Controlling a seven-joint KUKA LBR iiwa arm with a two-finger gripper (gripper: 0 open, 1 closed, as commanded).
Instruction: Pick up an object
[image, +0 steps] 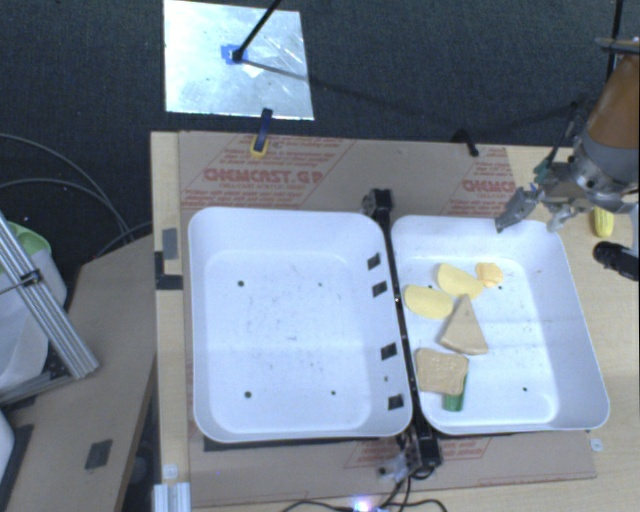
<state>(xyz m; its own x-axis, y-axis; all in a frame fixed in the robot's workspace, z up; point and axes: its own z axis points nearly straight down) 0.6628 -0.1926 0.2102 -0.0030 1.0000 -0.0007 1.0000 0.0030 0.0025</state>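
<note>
We see the gripper (532, 210) hovering over the far rim of the right bin (575, 300), its two fingers spread apart with nothing between them. The food pieces sit clustered toward the bin's left side: yellow slices (445, 290), a tan wedge (464, 328) and a bread slice (441, 371). The bin's right half offers bare floor.

We see the gripper (536, 211), fingers spread, over the right bin's (570, 300) far edge; yellow pieces (450, 288), tan wedge (464, 328) and bread slice (441, 371) lie near its left wall
</note>
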